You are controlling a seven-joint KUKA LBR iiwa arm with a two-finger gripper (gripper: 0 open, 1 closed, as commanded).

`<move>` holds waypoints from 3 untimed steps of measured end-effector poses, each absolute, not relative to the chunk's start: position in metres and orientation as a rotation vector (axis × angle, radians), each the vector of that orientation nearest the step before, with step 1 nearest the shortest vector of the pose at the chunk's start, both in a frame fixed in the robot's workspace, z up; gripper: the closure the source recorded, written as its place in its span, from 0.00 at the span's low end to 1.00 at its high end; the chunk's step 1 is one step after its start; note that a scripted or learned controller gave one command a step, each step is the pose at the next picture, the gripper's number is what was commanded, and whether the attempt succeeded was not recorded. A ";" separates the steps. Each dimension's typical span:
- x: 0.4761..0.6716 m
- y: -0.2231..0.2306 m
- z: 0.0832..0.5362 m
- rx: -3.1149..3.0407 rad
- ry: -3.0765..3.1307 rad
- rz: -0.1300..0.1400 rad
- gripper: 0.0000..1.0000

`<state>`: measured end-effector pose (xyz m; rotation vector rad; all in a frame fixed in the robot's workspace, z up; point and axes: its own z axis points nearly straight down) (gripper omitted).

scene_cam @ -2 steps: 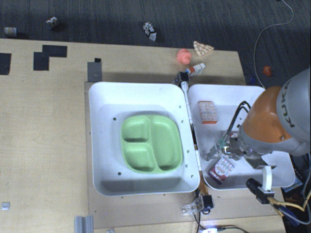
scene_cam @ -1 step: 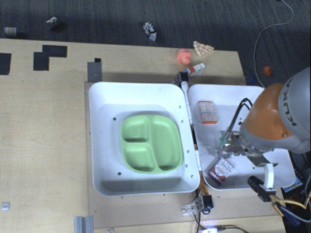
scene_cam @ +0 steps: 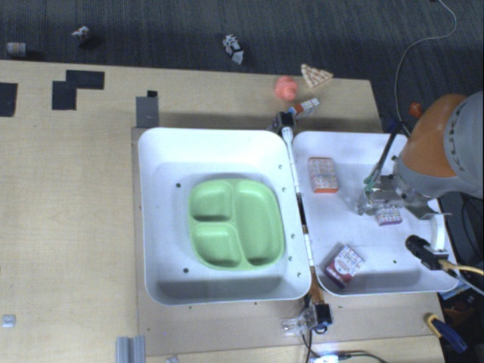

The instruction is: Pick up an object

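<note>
My gripper [scene_cam: 376,200] hangs low over the right bin [scene_cam: 355,151], directly above a small patterned packet [scene_cam: 389,216]; I cannot tell how it is set. An orange-edged packet [scene_cam: 323,175] lies toward the bin's far left, a dark red packet [scene_cam: 344,265] near its front. The left bin [scene_cam: 166,165] holds a green divided plate [scene_cam: 234,223].

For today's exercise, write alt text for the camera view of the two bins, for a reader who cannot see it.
A grey robot arm with an orange band reaches from the right, its gripper low in the right white bin beside a small patterned packet. That bin also has an orange-edged box and a dark red packet. The left bin holds a green divided tray.
</note>
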<state>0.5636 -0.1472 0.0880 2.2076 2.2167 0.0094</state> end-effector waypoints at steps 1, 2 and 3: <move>0.662 -0.077 0.187 2.211 2.225 0.008 1.00; 0.663 -0.078 0.197 2.204 2.229 0.008 1.00; 0.662 -0.078 0.197 2.205 2.229 0.008 0.00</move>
